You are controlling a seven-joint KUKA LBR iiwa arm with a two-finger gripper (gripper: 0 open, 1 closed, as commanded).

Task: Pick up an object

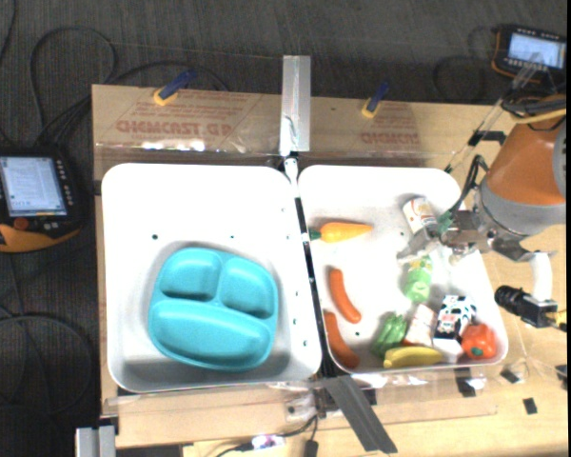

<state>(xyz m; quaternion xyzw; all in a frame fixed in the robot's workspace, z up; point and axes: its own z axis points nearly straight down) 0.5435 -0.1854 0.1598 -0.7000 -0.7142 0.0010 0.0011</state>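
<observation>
Reaching in from the right, the arm hung over the far right part of the right bin, with its jaws low among the toys. How wide the jaws stood, and whether they had hold of anything, I could not tell.

On the tabletop the left bin carried a blue tray, broad and stiff, too wide to grip anywhere but its rim.

In the right bin lay smaller things, probably light hollow plastic and slippery. A carrot lay alone toward the far left, best taken across its thick middle. A sausage lay below it, also apart and easy to pinch crosswise. A green toy sat just beside the jaws, rounded and likely to squirt out. A can lay at the far side near the jaws. Crowded in the near right corner were a banana, a pepper, a tomato and a cow, touching and hard to single out.
</observation>
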